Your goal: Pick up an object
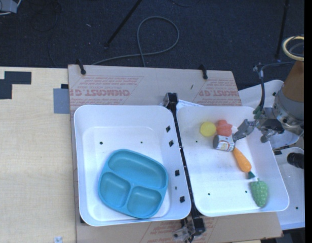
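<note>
From where I stand, the gripper [249, 127] hangs over the upper right part of the right-hand bin [222, 206], its arm [293, 100] reaching in from the right, and nothing sits between its fingers; whether those fingers are spread or closed I honestly cannot tell, they are too dark and small against the white. The closest thing to it is a small can [223, 144] lying on its side just to the gripper's lower left, very near but apart from the fingertips as far as I can judge. Its long axis runs roughly left to right with a slight tilt, so the fingers would need to close across its short way. Just past the can, further left of the gripper, sit a yellow ball [207, 129] and a red toy [224, 126], close together and crowding the can from above. Below the gripper an orange carrot [242, 160] lies slantwise, its near end almost touching the can, and beyond it, well down from the gripper, a green bumpy toy [259, 193] rests by the bin's corner. The blue divided tray [133, 183] lies far off to the left in the other bin [90, 135]. I'd guess the can is the target: a short drop down and left.
</note>
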Controlling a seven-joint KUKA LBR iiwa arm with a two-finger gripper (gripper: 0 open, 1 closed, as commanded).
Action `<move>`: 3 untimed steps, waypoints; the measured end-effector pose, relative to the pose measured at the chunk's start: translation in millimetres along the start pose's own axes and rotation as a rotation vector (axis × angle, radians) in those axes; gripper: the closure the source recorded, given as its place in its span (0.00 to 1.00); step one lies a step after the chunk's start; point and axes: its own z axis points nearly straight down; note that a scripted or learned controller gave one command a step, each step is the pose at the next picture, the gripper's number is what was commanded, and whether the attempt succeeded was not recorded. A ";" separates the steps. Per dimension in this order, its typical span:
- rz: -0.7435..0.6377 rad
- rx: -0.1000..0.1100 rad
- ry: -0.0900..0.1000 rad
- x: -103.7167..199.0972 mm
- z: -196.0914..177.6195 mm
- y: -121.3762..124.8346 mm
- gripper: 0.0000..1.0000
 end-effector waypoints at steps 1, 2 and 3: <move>-0.002 -0.013 -0.002 0.1 -7.8 2.2 0.00; -0.002 -0.010 -0.002 -9.6 44.2 0.0 0.00; -0.002 -0.009 -0.001 -10.7 87.7 -2.3 0.00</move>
